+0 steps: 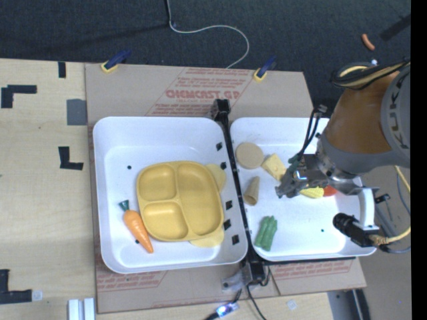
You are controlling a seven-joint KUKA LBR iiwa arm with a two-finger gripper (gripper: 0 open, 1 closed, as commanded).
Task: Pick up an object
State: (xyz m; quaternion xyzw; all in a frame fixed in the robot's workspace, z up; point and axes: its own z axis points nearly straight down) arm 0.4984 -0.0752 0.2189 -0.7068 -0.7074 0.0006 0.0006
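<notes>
A green toy vegetable was seen near the front edge of the right bin, lying free on the white floor. Just behind it, close to the bin's left wall, a tan cone-shaped piece was placed, and a round tan disc and a pale yellow wedge were found toward the back left corner. The gripper was lowered over the middle of this bin, with a yellow piece and a small red piece just beside it; whether its jaws were parted or closed could not be told. In the left bin, a yellow divided plate was set centrally, and an orange carrot was laid near the front left corner, against the plate's edge.
</notes>
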